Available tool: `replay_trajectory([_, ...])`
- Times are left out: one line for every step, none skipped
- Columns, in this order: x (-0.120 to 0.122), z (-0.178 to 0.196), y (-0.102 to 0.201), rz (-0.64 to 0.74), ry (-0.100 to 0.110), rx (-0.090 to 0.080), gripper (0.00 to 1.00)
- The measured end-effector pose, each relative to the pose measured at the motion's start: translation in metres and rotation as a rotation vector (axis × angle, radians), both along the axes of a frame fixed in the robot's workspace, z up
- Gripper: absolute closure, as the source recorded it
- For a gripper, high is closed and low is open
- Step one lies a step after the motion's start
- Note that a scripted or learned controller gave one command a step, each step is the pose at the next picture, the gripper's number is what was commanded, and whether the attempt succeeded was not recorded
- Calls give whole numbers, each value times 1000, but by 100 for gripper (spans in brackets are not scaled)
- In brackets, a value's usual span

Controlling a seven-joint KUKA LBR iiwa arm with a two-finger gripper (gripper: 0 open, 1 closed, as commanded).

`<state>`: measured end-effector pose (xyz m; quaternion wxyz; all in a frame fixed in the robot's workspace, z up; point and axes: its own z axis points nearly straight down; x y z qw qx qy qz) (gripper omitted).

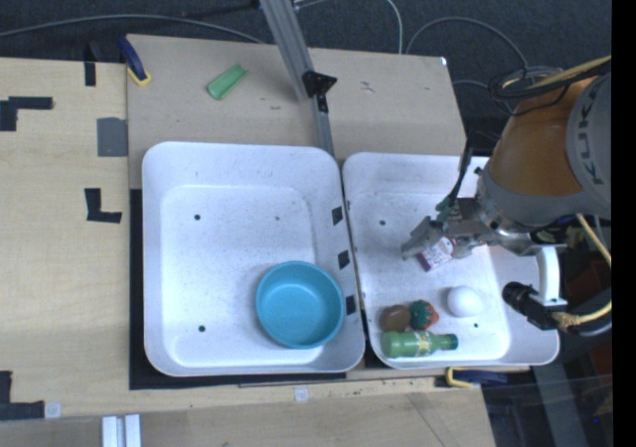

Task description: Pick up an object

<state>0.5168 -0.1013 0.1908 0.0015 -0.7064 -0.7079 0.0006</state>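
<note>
Objects for picking lie in the right bin, a shallow white plastic tray with rounded corners and a speckled floor. Along its near edge sit a green bottle lying on its side with a yellowish label band, a small brown rounded lump just above it, a little green and red ball-like piece touching the brown one, and a smooth white egg-shaped thing a little to their right. Higher up, near the middle of that bin, a small purple and white packet-like item sits right at the tip of the jaws, which hang over the bin floor. Whether the jaws are apart, together or clamped on that packet cannot be told; the dark metal tip and the item overlap too closely.

The arm comes in from the right, its broad orange band glossy above a grey wrist, with black cables looping behind it.

The left bin, the same white moulded shape, holds a round blue bowl of smooth plastic near its front right corner.

Behind the bins, on the tan counter, a small green block lies at a slant, and a grey metal bar runs diagonally down toward the gap between the bins.
</note>
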Motion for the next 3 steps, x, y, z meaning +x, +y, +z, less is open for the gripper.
replay_trajectory([0, 0, 0, 0, 0, 0, 0])
replay_trajectory([2, -52, 10, -1, 5, 0, 0])
replay_trajectory([2, -103, 10, -2, -2, -3, 0])
